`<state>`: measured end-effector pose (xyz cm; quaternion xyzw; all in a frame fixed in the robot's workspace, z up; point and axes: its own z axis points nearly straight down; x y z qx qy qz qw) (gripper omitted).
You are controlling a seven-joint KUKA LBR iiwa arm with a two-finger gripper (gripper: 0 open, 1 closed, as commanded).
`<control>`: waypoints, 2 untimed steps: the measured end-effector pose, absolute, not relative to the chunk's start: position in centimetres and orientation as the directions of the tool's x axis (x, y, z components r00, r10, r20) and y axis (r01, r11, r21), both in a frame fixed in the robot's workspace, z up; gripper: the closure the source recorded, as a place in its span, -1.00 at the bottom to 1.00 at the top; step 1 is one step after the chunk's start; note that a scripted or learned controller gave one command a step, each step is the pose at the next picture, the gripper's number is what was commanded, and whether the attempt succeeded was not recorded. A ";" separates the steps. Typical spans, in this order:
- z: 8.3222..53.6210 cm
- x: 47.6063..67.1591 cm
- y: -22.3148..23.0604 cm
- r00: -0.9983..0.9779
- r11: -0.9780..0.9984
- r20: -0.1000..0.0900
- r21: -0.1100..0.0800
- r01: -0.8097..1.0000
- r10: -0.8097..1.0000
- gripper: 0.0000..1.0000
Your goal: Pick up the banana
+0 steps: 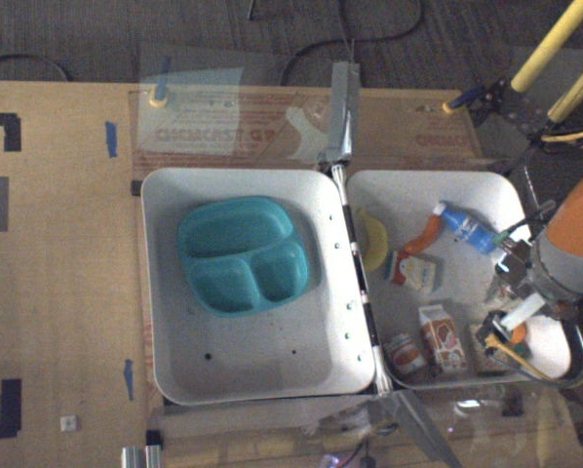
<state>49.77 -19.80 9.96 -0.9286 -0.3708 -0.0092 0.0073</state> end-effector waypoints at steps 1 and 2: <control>31.3 53.9 -19.5 0.820 -0.820 -0.001 -0.001 0.573 0.573 1.00; 24.6 55.6 -16.0 0.648 -0.648 -0.001 -0.004 0.761 0.761 1.00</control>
